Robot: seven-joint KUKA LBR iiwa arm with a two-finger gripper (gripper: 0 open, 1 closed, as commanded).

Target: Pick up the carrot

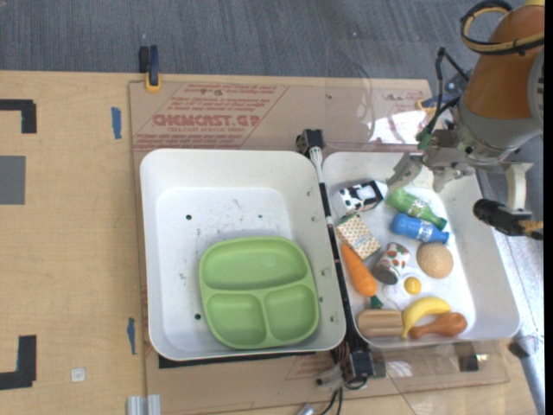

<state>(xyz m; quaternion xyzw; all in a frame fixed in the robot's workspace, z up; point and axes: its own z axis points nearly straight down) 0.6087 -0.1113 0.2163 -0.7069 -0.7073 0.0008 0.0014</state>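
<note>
Orange tapered carrot (358, 268) lies wedged among clutter, so your gripper (429, 169), apparently open and empty, may snag neighbours.

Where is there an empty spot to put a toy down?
Bare white floor lies in the left bin, behind the green divided plate. The right bin is crowded: carrot, banana, egg and blue bottle sit close together.
</note>
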